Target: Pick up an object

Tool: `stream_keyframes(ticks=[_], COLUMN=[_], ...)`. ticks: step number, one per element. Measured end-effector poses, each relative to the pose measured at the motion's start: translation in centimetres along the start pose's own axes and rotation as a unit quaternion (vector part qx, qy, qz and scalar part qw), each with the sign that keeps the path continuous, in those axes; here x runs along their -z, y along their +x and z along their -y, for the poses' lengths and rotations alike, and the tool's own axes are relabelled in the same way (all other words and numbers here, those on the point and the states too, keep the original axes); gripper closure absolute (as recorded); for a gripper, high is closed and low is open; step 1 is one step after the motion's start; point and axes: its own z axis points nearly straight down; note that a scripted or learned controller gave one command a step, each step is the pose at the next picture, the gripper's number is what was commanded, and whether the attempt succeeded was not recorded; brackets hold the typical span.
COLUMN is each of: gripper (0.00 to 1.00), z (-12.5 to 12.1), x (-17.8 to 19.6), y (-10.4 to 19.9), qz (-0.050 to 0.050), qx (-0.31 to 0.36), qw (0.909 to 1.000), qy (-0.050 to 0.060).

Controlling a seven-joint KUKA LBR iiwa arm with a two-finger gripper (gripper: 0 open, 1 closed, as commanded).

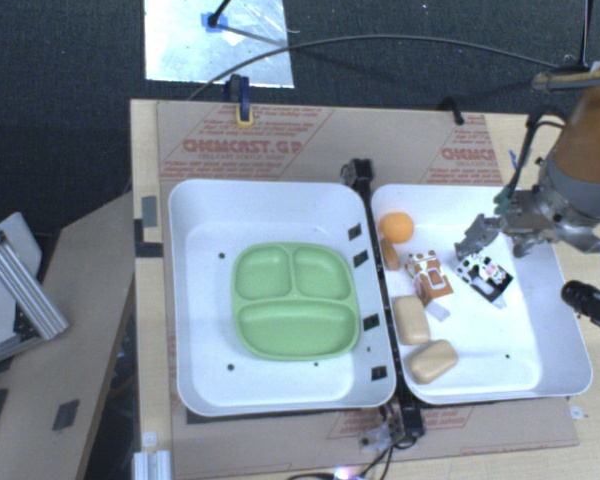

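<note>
camera view: a slanted look down on a bench with two shallow white bins side by side on brown cardboard.
left bin (195,268): holds a green divided plate (296,301) with three compartments, lying flat near the bin's middle.
right bin (550,353): holds several small things, all in its left and upper part.
orange ball (396,227): near the right bin's upper left corner, close to the wall between the bins.
orange and white block (429,275): just below and right of the ball, patterned, lying tilted.
tan bar (411,320): pale and oblong, beside the dividing wall, just below the patterned block.
tan oval piece (432,360): nearest the bin's front, just below the tan bar, lying at a slant.
black and white object (484,273): small, with dark and light patches, in the middle of the right bin's upper half, right of the patterned block and apart from it.
arm (585,158): comes in from the right, orange band above grey wrist, over the right bin's upper right part.
gripper (480,240): reaches left and down from the wrist, its tip just above the black and white object; whether it touches that object cannot be told.
gripper state: how far it is open cannot be told at this angle, and nothing is seen held in it.
behind the bins: a blue and yellow clamp (241,98) on the cardboard's far edge and a shiny square sheet (215,28) on the dark floor.
</note>
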Motion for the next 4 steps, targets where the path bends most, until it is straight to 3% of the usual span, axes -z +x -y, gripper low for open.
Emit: stream_keyframes(ticks=[1,4], gripper=[0.0,0.0], z=[-0.2,-1.3], x=[0.6,-14.5], y=[0.0,0.7], qz=[0.001,0.0], qx=[0.001,0.0], qw=[1.0,1.0], qy=[-0.006,-0.003])
